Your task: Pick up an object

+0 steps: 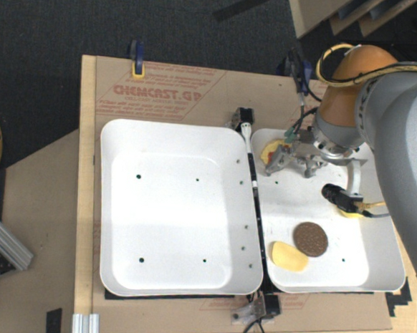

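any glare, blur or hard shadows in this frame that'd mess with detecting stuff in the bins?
Camera view: the left bin has a bright white floor, low in detail, with no hard shadow; the brown disc and yellow piece in the right bin are sharp and high in contrast; the grey arm link nearest the lens looks soft.

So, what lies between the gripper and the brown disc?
Nothing; the camera view shows only bare floor of the right bin between the gripper and the brown disc.
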Tool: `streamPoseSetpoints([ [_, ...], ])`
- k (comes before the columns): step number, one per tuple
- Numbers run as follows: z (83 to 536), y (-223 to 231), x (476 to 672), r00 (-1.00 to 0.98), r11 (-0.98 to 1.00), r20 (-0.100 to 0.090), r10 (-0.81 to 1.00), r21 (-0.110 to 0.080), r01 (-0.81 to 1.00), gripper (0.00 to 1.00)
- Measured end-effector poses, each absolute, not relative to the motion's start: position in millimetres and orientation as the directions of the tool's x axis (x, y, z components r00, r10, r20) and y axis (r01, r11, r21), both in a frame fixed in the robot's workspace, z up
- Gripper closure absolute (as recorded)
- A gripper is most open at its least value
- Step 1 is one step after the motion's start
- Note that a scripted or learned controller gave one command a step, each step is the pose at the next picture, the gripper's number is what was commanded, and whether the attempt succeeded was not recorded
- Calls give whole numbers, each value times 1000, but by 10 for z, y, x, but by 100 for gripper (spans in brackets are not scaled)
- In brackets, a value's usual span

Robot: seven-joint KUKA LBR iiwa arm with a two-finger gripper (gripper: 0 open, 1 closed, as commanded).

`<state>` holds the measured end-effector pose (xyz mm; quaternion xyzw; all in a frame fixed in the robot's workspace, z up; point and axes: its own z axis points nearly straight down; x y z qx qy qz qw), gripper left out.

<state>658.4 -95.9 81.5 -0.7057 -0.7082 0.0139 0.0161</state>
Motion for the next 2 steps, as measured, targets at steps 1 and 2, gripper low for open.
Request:
streamPoseSetpoints([
  [1, 815, -948, 6584, -3, 3, 1, 1000, -43, 999, 0],
  [2, 810, -967, 6584, -3, 3, 5, 1000, -42, 999, 0],
])
